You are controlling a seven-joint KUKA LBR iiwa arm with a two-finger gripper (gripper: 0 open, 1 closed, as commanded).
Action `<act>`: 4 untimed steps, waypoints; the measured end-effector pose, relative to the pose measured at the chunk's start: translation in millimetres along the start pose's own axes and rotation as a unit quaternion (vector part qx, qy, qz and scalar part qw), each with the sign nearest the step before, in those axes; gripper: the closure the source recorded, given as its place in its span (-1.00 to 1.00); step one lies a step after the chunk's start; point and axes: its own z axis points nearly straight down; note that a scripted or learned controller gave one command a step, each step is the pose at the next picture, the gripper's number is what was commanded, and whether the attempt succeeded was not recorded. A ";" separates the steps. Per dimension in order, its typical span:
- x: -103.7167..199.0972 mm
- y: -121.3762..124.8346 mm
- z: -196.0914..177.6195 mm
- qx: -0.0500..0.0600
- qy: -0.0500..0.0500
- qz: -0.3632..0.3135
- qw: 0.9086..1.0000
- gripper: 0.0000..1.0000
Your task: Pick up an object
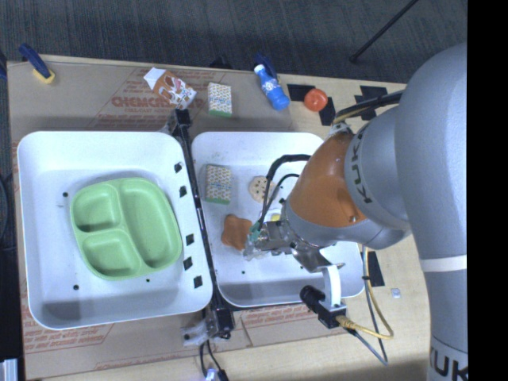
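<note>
Two white bins sit side by side. One, the left bin point(36, 213), holds a green divided plate point(125, 226). Its neighbour, the right bin point(238, 143), holds a patterned block point(218, 182), a round cookie point(258, 186) just beside it, and a brown lump point(235, 231) below the block — the gripper point(259, 244) hangs touching or just beside that lump; its grip cannot be told.

Bins point(48, 157): smooth white plastic, slightly glossy; green divided plate point(123, 227): matt plastic; bench top point(95, 86): printed brown cardboard, matt; arm point(429, 133): smooth grey casing with satin sheen
</note>
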 end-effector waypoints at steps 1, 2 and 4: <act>-54.3 0.8 -119.3 -0.004 -0.002 0.008 1.000 1.00; -53.7 0.8 -118.8 -0.003 -0.001 0.007 1.000 -1.00; -53.7 0.7 -118.8 -0.003 -0.001 0.007 1.000 -1.00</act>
